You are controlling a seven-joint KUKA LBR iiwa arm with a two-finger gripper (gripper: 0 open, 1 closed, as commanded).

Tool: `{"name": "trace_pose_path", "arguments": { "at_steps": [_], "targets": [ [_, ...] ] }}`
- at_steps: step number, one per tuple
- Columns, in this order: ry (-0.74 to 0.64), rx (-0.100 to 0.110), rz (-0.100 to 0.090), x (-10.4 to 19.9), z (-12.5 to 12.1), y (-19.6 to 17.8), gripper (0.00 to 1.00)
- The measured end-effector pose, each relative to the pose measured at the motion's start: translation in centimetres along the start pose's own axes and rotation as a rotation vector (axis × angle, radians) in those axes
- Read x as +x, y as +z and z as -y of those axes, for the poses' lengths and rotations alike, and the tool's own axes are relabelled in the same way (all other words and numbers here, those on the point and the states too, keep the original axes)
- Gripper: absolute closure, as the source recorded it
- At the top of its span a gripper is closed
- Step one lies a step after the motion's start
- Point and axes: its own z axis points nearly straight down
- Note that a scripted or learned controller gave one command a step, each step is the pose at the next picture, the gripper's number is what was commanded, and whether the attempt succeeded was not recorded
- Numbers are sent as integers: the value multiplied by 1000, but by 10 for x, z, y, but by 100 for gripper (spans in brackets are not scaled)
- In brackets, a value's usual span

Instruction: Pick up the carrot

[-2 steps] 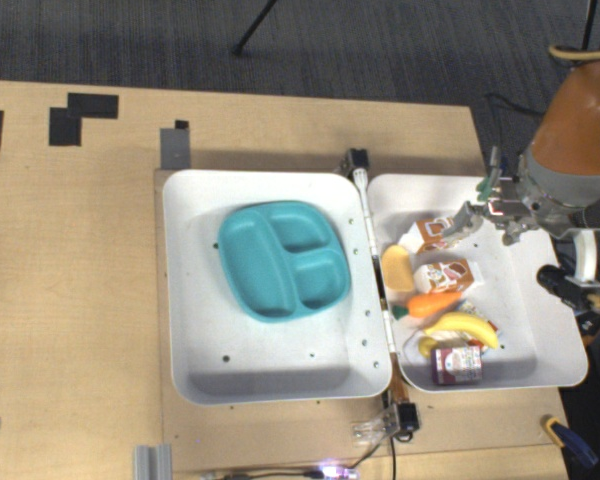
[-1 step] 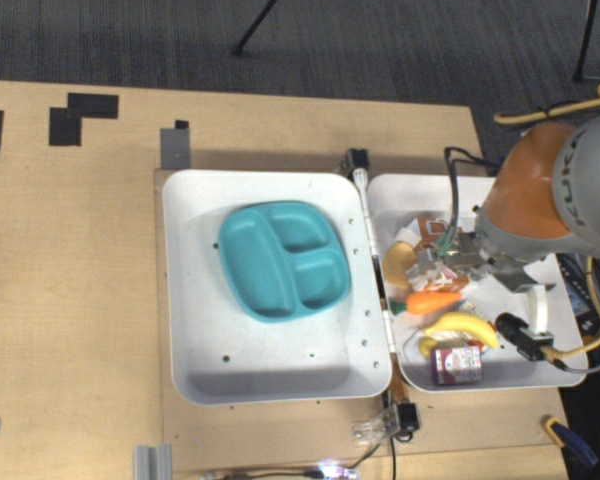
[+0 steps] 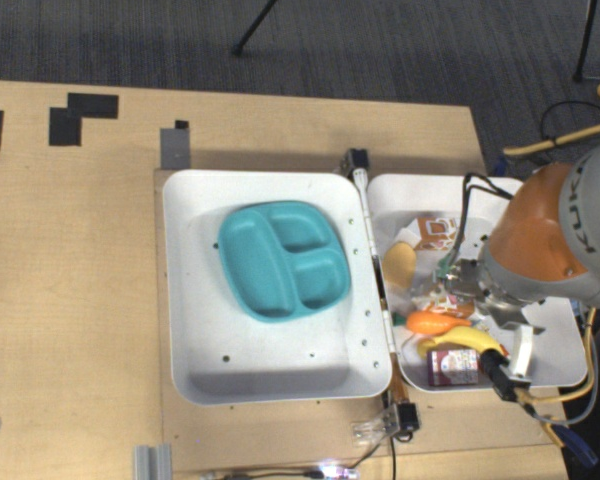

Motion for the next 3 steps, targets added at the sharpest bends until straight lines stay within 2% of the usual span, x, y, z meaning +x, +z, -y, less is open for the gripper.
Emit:
{"name": "trace_pose_path", "arguments": {
  "at_steps": [3],
  "targets": [
    [92, 0, 3, 4, 1, 0, 0]
  ]
}}
